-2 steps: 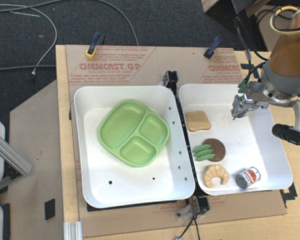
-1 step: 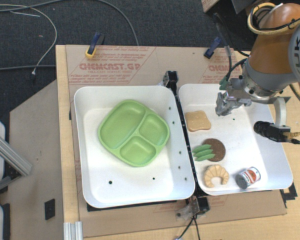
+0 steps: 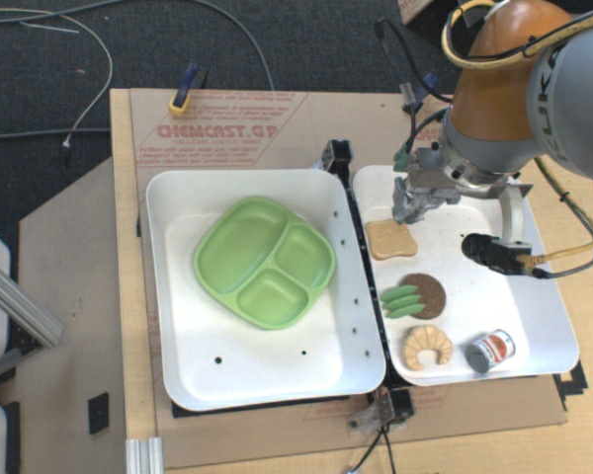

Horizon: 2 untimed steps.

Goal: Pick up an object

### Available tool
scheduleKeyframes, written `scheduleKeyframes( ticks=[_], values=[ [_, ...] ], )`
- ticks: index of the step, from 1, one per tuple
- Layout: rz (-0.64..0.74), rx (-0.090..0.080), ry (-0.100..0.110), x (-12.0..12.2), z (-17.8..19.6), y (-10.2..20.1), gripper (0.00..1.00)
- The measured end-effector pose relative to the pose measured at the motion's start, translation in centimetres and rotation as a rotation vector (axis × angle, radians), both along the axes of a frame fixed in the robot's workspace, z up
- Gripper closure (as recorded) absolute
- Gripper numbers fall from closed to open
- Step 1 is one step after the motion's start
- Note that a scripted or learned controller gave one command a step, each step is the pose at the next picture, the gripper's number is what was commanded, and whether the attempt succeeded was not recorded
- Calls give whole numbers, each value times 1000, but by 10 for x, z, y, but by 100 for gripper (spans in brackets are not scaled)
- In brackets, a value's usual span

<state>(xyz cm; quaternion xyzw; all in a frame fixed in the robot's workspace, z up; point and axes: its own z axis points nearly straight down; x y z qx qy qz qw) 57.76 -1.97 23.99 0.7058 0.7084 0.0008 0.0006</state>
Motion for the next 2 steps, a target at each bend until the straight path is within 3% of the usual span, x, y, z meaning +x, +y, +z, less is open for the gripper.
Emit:
scheduleKeyframes(
  ticks=[2],
  values=[
    [1, 1, -1, 39, 9, 105, 100]
  ],
)
